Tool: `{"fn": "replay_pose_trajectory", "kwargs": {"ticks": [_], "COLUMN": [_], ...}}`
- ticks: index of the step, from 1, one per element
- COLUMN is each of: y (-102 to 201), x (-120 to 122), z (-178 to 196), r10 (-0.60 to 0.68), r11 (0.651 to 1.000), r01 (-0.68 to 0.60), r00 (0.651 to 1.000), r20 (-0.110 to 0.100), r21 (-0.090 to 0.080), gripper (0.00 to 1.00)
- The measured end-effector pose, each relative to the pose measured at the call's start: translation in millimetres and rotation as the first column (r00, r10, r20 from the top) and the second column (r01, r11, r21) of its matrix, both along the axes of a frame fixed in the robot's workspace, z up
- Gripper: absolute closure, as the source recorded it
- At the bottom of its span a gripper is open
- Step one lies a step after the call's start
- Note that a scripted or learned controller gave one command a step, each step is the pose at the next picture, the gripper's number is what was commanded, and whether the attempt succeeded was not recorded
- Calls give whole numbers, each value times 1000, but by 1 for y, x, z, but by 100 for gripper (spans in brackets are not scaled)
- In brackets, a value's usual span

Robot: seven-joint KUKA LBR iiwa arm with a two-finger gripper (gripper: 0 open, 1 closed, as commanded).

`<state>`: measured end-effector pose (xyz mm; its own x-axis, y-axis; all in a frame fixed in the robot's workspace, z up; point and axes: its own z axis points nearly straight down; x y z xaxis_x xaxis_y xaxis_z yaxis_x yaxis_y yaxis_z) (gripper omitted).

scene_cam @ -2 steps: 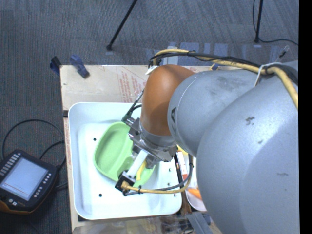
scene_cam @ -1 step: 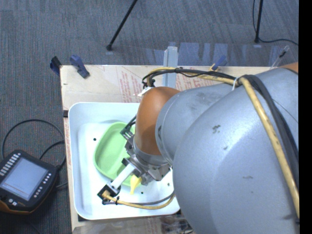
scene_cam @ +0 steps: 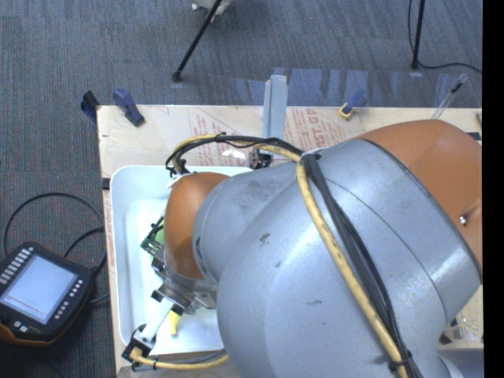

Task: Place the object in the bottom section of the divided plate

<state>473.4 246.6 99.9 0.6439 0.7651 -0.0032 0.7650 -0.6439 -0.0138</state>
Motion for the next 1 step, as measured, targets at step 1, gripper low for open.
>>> {"fn": "replay_pose_trajectory", "kwargs": {"ticks": [1], "y": [-5], "x": [1], "z": [8], "r10": [-10], "r11": [1000], "r01": [10], "r00": [1000], "r20": [-6], "r21": [-2], "gripper": [100]}}
